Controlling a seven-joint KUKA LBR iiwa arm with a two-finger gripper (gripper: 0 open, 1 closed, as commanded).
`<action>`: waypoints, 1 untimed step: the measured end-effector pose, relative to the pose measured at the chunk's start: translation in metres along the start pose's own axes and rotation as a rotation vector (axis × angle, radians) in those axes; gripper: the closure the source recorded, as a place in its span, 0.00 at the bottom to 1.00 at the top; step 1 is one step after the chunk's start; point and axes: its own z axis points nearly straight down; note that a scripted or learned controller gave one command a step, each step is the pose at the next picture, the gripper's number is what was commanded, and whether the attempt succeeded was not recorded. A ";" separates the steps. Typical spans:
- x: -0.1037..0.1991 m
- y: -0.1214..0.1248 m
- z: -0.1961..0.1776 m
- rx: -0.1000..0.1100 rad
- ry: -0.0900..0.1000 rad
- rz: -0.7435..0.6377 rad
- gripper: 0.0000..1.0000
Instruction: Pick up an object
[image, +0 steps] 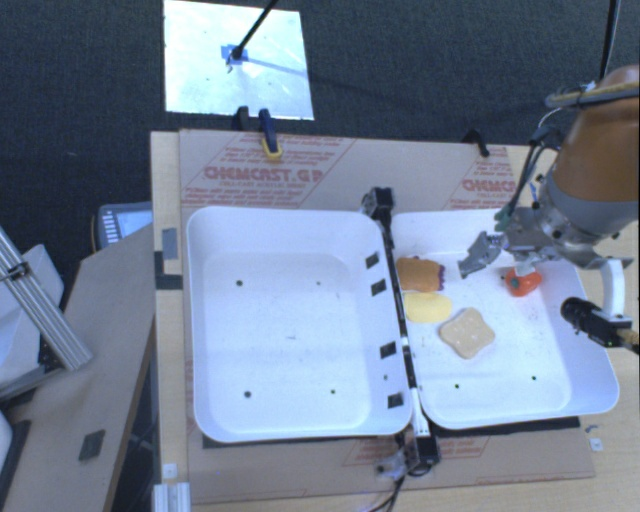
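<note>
In the right bin (560, 385) lie several small items. A brown-orange bun-like piece (420, 273) sits by the divider, with a yellow piece (428, 307) just below it. A tan toast-shaped piece (467, 333) rests nearer the front. Toward the bin's back right is a red-orange piece (522, 284). My gripper (530, 265) hangs over that back right part, right above the red-orange piece, which its body partly covers. Whether the two touch cannot be seen.
The left bin (290, 330) stands beside the right one, with black clips (385, 290) along the shared divider. A cardboard sheet (330, 170) lies under both bins. A metal rail (40, 310) and a bench edge are at the far left.
</note>
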 end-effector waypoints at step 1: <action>0.000 0.001 -0.011 -0.003 0.000 -0.002 1.00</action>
